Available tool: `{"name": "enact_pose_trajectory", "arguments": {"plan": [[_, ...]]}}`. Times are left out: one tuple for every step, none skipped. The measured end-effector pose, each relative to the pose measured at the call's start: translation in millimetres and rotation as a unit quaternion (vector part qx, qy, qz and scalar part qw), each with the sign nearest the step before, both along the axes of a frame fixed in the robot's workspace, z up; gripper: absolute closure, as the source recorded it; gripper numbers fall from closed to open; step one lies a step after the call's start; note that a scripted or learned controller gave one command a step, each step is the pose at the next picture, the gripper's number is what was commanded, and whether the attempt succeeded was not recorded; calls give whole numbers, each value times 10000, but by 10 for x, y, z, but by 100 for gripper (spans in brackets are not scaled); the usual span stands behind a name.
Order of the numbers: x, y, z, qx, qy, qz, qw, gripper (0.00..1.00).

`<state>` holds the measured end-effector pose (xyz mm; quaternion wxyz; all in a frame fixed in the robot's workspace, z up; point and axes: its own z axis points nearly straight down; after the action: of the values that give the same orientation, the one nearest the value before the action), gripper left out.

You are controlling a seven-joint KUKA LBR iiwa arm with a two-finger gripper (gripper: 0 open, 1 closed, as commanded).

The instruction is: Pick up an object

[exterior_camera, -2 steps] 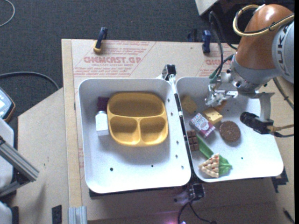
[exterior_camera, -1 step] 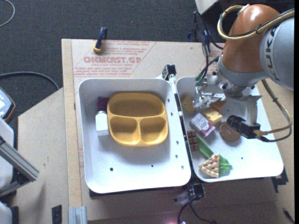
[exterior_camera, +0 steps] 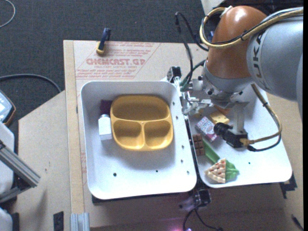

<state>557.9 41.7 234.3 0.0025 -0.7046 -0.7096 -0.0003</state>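
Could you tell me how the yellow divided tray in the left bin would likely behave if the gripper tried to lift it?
The yellow divided tray looks like rigid moulded plastic, so probably stiff and light. It is wide and shallow, so a grip on one rim would likely tilt it. Its glossy surface may be slippery.

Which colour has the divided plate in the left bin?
The divided plate is yellow-orange, seen clearly in the camera view.

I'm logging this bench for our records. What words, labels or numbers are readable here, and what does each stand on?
"CHEMCAST GP": large red letters on the brown board under the bins.
Smaller red lines around it on the board: too blurred to read.
"UKA": dark letters on the grey arm, its start out of sight.
Print on the small pink packet in the right bin: too small to read.
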Motion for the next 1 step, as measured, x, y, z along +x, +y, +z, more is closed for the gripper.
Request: {"name": "enact_pose_trajectory", "arguments": {"plan": [[-102,62,-184,-17,10,-28,10000,100]]}}
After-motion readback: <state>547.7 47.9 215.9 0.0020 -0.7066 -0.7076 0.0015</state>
